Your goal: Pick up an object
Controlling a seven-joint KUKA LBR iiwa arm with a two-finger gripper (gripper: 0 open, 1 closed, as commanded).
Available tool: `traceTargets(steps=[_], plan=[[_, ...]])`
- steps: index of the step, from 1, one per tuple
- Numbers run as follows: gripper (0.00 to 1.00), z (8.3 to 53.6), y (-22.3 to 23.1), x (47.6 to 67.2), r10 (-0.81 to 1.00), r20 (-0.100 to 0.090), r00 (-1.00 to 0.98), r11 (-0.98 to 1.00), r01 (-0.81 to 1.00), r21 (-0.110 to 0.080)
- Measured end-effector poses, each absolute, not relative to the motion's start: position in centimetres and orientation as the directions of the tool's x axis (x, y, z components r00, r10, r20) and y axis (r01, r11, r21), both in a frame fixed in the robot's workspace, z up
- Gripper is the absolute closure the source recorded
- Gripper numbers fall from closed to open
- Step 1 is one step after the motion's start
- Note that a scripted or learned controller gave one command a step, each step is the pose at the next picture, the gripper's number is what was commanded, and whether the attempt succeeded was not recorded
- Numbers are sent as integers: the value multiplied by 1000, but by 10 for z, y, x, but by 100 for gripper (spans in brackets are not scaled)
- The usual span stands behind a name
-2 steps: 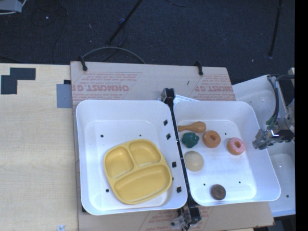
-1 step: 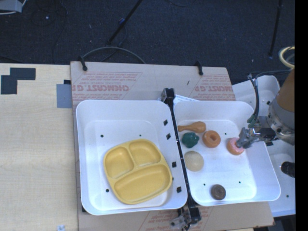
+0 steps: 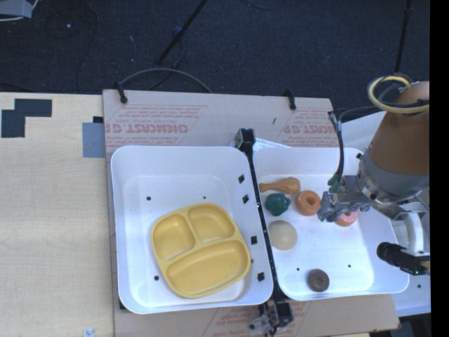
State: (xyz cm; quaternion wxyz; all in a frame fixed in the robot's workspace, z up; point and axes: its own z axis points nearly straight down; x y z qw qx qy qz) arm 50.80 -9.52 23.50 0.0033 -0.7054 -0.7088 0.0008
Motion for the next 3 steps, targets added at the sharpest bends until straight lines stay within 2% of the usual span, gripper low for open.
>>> traceTargets(steps=[1,2,3], plan=[[100,229,-46,495,1000,3,-4,4,1000,-7],[100,217,8,496,1000,3,-5,5,1000,-7],[100,226,67,490,1000,2,-6,6,1000,-4]])
